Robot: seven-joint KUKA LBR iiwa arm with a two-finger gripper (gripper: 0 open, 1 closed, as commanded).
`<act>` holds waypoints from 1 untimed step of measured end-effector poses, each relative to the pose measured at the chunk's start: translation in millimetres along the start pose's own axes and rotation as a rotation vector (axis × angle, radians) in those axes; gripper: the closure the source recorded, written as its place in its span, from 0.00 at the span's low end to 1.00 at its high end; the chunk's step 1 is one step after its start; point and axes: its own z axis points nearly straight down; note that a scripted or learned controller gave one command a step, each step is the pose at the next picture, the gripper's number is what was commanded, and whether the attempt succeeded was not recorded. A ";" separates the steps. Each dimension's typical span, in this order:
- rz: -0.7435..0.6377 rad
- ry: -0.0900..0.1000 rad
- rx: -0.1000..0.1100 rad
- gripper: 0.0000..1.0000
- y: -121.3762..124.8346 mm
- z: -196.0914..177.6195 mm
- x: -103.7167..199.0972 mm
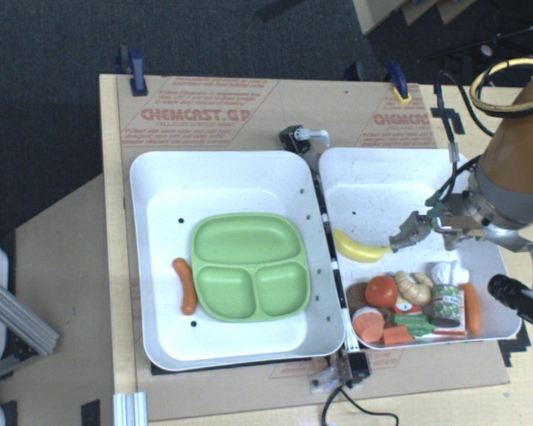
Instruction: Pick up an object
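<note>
Pincer [407, 234] sits low in the right bin [373, 171], just right of the banana [359, 248], tip close to the banana's right end. Fingers blur into one dark wedge, so I can't tell if it's wide or narrow, and nothing is visibly held between them. Banana lies flat on the bin floor near the divider between the bins, so no lift yet. Rest of the candidates are piled right and below the banana: tomato [382, 290], ginger-like piece [416, 285], small can [446, 302], carrot [473, 310], some red and green bits I can't make out. Far left of the banana, in the left bin [155, 193], a green tray [249, 266] and a sausage [186, 286] beside it, both well apart from the arm. My read: approach done, grasp not confirmed, lift entirely left. Banana looks like the target given the proximity, but that's a guess. Risk: curved, smooth item near the bin wall, may slide out on closing.
</note>
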 end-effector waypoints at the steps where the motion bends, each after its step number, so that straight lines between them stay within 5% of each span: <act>1: 0.001 -0.005 -0.010 0.00 79.6 -27.5 -47.4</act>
